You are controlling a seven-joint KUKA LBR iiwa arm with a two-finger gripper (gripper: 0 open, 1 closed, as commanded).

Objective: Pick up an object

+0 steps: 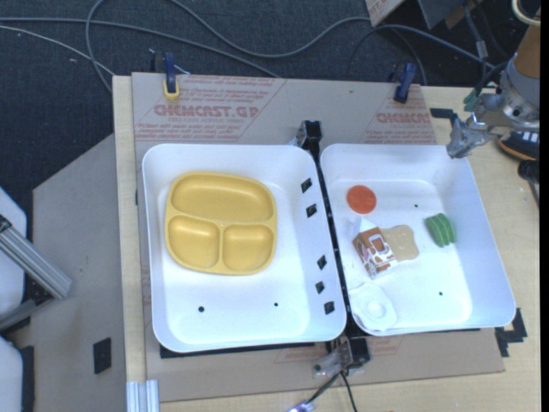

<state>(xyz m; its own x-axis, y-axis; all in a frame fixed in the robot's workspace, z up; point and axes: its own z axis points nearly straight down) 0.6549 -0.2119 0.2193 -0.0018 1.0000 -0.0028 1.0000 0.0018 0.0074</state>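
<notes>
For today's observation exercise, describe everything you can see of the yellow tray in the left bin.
The yellow tray is a divided plate of what looks like smooth plastic, with rounded corners and a raised rim. It has three sections: one wide one across the far side and two smaller ones side by side on the near side. All three look bare. It lies flat and right way up on the floor of the left bin, toward the far left part, apart from the walls. Nothing else touches it.

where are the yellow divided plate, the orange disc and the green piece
yellow divided plate (221, 221), camera view, on the ridge between its compartments
orange disc (362, 199), camera view, middle of its flat top
green piece (441, 229), camera view, middle of its ridged top
</notes>
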